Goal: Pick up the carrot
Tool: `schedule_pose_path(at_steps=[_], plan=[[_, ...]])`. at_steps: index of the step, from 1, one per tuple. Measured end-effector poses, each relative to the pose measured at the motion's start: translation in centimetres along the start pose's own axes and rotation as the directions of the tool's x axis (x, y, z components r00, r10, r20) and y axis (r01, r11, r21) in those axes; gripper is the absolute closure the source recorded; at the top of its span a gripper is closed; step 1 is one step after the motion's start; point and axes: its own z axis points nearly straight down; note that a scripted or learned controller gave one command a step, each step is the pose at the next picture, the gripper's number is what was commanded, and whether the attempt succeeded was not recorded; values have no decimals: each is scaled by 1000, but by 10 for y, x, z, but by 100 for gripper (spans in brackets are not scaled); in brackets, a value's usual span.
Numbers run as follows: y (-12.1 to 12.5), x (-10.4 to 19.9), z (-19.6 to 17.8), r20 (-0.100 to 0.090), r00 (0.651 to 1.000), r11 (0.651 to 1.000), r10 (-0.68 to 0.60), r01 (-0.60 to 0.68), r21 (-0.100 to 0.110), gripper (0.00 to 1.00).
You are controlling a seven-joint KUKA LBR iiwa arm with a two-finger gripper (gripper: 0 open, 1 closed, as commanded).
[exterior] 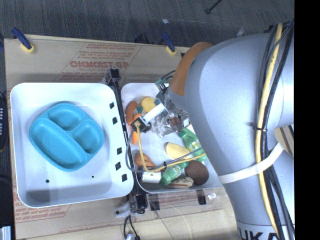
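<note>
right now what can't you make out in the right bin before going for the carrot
Camera view:
Right white bin: its right side lies under the grey arm.
Orange carrot: full length hidden among neighbouring things at the bin's left wall.
Green plastic bottle: top covered by the arm.
Brown round thing: too blurred to identify.

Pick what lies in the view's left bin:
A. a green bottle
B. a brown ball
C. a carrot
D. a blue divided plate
D: the blue plate sits in the left bin; the ball and bottle lie in the right bin.
</note>
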Motion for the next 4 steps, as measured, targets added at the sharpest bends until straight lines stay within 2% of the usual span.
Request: schedule_pose_path(at_steps=[1,2,3,4], plan=[[-45,24,-163,-18,996,996,86,-86,-12,100],[-108,13,-103,1,999,999,36,-36,-5,100],[-190,-19,-87,0,992,992,123,-123,-9,100],[-230,-32,-50,0,993,993,-120,120,-9,100]])
